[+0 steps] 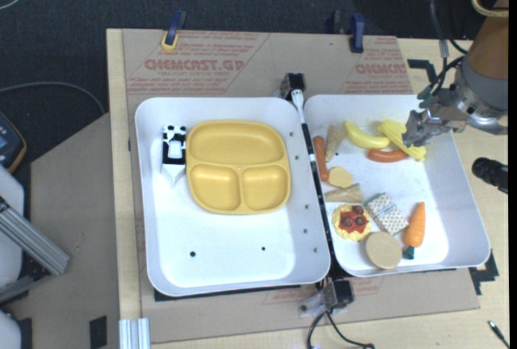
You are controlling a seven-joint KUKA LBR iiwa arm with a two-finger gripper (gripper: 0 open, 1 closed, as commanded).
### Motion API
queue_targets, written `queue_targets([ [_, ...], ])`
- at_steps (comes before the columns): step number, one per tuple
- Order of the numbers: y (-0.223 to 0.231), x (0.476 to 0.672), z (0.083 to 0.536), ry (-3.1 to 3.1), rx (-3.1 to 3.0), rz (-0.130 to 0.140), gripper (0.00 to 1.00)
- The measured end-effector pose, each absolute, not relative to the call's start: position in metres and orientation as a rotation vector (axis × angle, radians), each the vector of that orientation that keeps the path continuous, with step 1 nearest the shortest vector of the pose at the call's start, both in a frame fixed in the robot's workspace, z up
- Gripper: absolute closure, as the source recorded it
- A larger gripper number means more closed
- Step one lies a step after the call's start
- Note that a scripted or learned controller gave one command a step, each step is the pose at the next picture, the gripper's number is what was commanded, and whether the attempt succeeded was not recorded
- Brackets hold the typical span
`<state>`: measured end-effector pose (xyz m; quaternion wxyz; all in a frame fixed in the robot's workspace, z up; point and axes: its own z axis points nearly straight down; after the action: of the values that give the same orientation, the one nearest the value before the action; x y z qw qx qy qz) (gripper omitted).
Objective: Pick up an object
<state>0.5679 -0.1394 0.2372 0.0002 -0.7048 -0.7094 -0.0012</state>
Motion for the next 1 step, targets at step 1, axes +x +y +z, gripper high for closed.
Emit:
queue_targets([
  [1,-0.0876,0.5722,0.2420,-2.228,-2.213,-0.003,1.00],
])
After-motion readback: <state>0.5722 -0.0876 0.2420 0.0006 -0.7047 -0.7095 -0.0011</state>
